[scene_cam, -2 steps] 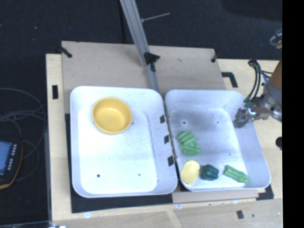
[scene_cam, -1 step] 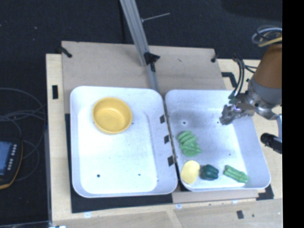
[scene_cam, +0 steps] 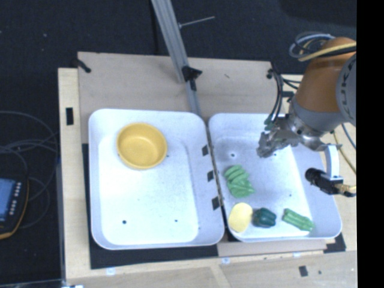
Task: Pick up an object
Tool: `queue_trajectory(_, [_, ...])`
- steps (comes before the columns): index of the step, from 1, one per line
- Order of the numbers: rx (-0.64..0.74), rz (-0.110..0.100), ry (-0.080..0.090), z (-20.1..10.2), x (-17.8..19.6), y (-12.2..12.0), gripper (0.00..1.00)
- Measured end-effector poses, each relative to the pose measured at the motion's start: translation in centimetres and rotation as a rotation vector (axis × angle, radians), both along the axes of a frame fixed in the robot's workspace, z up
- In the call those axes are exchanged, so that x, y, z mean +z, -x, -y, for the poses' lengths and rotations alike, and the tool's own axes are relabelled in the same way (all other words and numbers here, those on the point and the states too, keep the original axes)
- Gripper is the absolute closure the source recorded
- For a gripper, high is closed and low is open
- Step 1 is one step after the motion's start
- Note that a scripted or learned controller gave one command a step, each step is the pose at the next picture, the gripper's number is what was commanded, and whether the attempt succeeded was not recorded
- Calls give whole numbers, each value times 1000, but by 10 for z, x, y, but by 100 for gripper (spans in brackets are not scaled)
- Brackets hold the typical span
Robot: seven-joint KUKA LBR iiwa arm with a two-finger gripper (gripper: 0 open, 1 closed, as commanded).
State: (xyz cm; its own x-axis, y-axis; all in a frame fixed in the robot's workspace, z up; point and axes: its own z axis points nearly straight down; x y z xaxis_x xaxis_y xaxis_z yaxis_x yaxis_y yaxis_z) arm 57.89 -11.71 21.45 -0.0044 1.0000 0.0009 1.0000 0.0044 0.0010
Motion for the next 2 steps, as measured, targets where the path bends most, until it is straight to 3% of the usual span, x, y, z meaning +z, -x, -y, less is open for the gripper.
queue_trajectory(2, [0,0,0,-98,24,-29,100])
